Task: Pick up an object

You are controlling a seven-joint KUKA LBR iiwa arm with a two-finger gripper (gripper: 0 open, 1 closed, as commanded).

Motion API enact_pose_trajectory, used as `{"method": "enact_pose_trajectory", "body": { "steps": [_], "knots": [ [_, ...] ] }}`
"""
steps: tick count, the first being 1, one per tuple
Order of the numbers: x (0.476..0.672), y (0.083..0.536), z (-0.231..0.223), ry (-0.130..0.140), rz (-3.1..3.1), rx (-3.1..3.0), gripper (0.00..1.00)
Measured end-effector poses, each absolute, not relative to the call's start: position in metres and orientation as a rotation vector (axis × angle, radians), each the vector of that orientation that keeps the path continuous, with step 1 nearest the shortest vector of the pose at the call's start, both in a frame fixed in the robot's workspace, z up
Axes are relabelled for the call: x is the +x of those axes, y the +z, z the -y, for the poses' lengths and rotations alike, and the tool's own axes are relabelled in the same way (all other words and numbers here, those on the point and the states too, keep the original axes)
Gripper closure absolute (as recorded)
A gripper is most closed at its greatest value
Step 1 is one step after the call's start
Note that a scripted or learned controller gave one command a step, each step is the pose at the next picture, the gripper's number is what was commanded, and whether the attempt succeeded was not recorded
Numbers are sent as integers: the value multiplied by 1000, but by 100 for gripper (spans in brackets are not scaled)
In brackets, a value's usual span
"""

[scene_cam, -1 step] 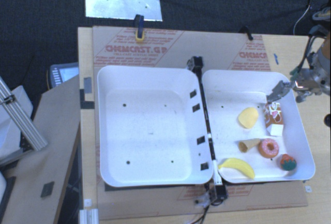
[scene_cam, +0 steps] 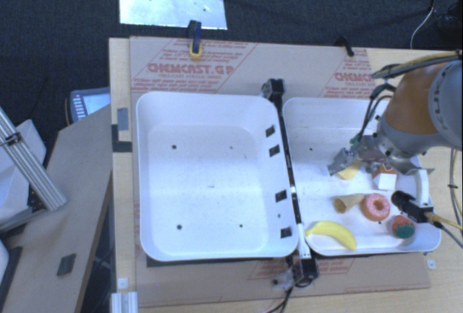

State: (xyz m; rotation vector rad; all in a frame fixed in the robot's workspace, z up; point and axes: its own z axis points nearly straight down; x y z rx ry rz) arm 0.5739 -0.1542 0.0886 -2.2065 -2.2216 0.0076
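My arm reaches in over the right bin, and the risk I see is crowding: everything lies bunched toward that bin's near right corner, so a closing grip could shove a neighbour or catch two pieces at once. The left bin holds nothing to aim for. The jaws sit low, right over a small yellow piece that looks to be touching them; I cannot tell how far open they are or whether they hold it. Nearer the front edge lie the banana, the pink donut, the cone and a white cube.
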Motion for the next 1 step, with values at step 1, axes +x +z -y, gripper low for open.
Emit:
{"method": "enact_pose_trajectory", "body": {
  "steps": [1],
  "knots": [
    [647,85,153,-8,2235,-2218,0]
  ]
}}
